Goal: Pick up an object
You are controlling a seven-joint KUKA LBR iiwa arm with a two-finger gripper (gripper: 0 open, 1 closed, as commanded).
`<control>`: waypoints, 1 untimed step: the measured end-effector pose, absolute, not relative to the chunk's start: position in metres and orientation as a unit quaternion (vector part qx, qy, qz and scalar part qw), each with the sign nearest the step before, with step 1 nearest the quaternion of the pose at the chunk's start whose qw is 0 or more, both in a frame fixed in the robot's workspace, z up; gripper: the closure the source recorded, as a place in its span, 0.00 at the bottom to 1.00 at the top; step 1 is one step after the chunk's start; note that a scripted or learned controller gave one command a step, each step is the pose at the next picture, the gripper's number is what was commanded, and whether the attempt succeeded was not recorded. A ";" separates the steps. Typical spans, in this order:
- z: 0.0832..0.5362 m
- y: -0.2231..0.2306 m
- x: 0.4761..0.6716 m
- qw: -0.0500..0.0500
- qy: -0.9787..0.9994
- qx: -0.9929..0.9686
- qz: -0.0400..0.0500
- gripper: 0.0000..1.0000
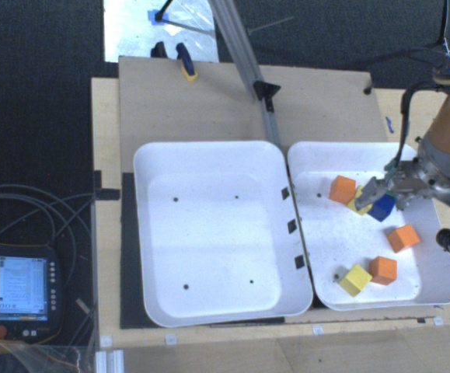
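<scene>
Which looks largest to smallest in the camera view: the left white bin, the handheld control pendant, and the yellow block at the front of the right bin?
1. left white bin
2. control pendant
3. yellow block

The gaps in size are wide, so nearness to the camera does not make the order unsure.
</scene>
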State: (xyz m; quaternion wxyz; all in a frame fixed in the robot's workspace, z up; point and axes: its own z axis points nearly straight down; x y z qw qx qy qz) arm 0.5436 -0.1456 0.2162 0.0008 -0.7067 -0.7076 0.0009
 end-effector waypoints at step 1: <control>0.170 -0.154 0.543 0.001 -0.708 -0.707 0.001 0.00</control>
